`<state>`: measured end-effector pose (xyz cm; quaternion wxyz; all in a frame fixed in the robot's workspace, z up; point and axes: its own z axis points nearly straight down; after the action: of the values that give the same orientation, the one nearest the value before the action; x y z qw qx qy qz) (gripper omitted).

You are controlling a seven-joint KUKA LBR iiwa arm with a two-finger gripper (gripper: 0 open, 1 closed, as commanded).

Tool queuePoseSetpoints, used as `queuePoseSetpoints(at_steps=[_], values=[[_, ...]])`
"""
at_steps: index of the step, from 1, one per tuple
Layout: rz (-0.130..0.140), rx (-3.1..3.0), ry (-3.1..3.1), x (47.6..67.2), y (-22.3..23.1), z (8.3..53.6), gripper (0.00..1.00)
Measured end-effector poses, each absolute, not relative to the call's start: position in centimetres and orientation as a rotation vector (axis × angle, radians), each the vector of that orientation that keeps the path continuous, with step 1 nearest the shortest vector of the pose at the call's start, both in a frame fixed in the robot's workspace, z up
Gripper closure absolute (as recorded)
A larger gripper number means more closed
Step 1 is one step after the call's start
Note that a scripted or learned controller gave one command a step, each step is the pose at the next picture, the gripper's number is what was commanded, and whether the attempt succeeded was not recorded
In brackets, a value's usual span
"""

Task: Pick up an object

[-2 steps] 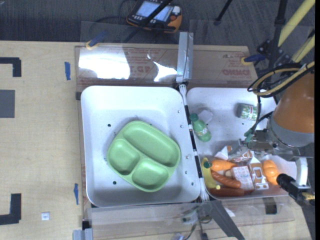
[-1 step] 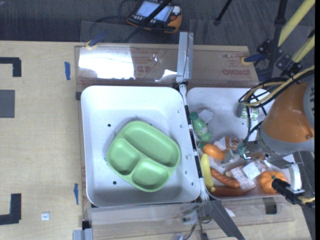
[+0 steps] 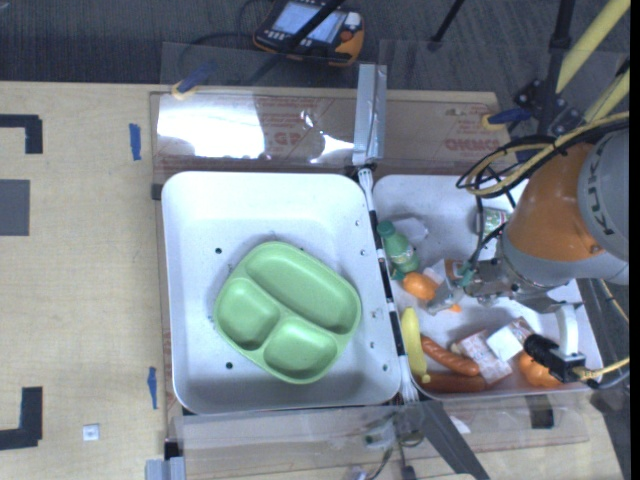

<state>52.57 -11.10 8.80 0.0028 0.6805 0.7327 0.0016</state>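
Front rim: banana (image 3: 410, 340) and sausage (image 3: 449, 358) crowd together.
Gripper (image 3: 466, 280): finger state unreadable.
Risk: clutter deflects the grab near orange (image 3: 420, 287).

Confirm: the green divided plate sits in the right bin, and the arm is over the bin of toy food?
Not quite. The camera view shows the green divided plate in the left bin, not the right. The arm is indeed over the right bin of toy food.

- left bin (image 3: 190, 268): white, smooth, faintly glossy plastic
- divided plate (image 3: 288, 311): green matt plastic
- bench top (image 3: 80, 268): pale, matt wood
- arm's band (image 3: 555, 218): orange, smooth with a soft sheen
- panel at the bins' far edge (image 3: 250, 128): clear, shiny plastic sheet
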Motion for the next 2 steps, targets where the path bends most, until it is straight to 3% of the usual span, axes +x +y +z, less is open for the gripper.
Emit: queuePoseSetpoints(at_steps=[1,2], values=[[0.01,2.133,2.295,52.7,-11.0,9.8,1.0],[-0.001,2.167,2.276,50.1,-2.2,18.4,1.0]])
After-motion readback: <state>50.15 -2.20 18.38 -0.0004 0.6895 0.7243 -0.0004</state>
